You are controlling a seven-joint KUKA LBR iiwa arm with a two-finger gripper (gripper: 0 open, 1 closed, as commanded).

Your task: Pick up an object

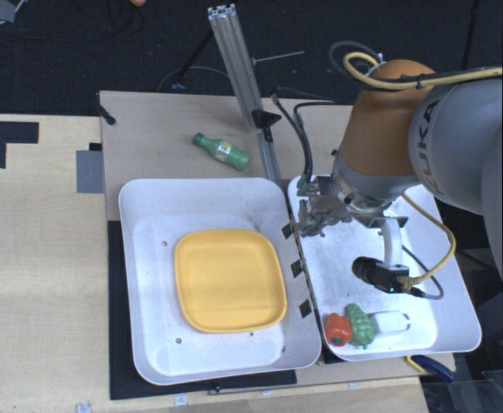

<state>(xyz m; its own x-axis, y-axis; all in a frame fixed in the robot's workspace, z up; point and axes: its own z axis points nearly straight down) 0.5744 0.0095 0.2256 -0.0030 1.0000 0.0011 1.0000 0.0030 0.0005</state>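
- Nearest us, we see the red and green toy (351,327) at the right bin's (444,317) near edge, a white piece just beside it.
- Left bin (139,256) holds a yellow plate (230,279), bare white margin all round.
- Gripper (320,216) sits over the divide between bins, nothing seen in it; grip state: we cannot tell.
- Beyond, a green bottle (222,151) lies on the tan bench (148,136); dark floor behind.

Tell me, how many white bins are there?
2. The left bin holds a yellow plate; the right bin sits beside it, under the arm.
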